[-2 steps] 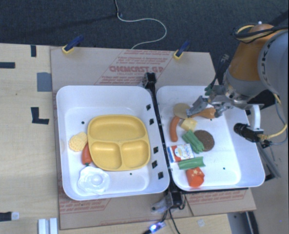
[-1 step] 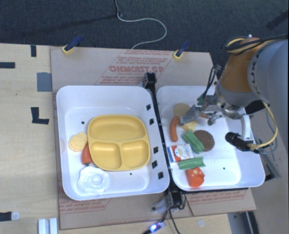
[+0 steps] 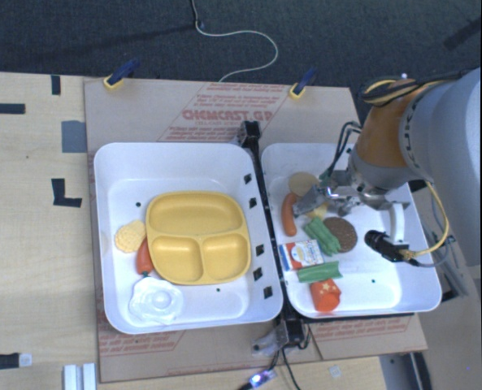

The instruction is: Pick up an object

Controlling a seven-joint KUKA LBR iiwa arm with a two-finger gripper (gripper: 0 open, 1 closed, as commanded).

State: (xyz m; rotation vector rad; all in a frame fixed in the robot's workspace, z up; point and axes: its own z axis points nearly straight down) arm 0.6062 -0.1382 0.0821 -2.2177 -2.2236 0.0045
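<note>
My gripper [image 3: 315,204] hangs low over the upper left part of the right bin [image 3: 387,295]. Right under it lie a green bean-like piece [image 3: 321,236] and a brown round patty [image 3: 342,234]. A red sausage [image 3: 288,214] lies just left of the gripper, and a tan round piece [image 3: 302,184] sits above it. Lower in the same bin are a small white and red carton [image 3: 302,255], another green piece [image 3: 318,272] and a red pepper [image 3: 325,294]. Nothing shows between the fingers.
The left bin [image 3: 110,177] holds a yellow divided plate [image 3: 199,236], a yellow corn piece [image 3: 130,236], an orange carrot [image 3: 144,257] and a white fried egg [image 3: 156,299]. A black divider [image 3: 261,210] separates the bins. The arm's grey body [image 3: 436,145] covers the right side.
</note>
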